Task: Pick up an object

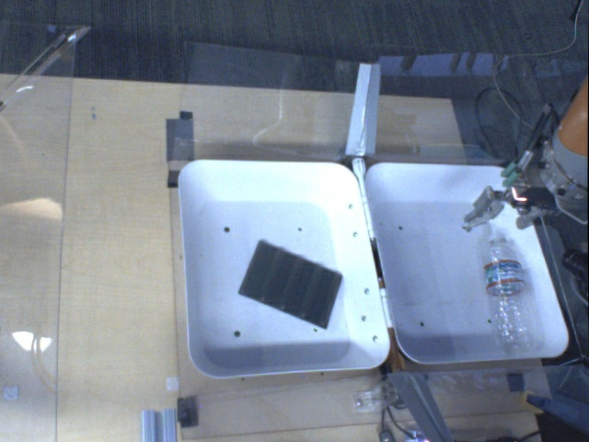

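Observation:
A clear plastic water bottle point(506, 291) with a blue-and-white label lies on its side in the right bin point(423, 274), near that bin's right wall. My gripper point(503, 215) hangs just above the bottle's cap end, at the bin's upper right. It is open, with its fingers point(478, 213) spread and nothing between them. A flat dark grey ribbed pad point(291, 283) lies tilted in the middle of the left bin point(212, 247).
A metal post point(363, 109) stands behind the seam where the two bins meet. Cables point(515, 81) run along the back right, behind the arm. Light wooden bench point(92, 247) stretches to the left of the bins.

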### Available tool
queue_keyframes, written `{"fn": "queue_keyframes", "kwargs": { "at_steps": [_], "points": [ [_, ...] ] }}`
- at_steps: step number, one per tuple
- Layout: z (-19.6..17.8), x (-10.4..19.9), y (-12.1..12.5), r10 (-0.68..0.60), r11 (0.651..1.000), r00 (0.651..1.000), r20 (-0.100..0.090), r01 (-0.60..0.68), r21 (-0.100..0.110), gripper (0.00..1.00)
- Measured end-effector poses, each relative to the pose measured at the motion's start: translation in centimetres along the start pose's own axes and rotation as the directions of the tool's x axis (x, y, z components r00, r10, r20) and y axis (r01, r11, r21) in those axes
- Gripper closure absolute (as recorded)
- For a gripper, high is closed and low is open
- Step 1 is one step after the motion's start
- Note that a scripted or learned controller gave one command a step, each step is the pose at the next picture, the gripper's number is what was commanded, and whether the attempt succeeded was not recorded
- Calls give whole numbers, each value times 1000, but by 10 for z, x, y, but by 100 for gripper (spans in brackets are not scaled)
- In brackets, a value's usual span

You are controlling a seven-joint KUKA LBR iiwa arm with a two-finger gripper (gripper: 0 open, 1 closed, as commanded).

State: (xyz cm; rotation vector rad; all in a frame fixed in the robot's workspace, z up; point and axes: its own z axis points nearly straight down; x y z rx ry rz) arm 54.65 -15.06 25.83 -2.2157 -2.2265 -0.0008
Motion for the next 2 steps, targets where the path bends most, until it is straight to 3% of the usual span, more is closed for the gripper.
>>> {"fn": "queue_keyframes", "kwargs": {
  "at_steps": [1, 2],
  "points": [
    [59, -50, -10, -7, 1000, 1000, 1, 7, -3, 0],
    [162, -54, -11, 176, 984, 984, 1, -176, -10, 0]
  ]
}}
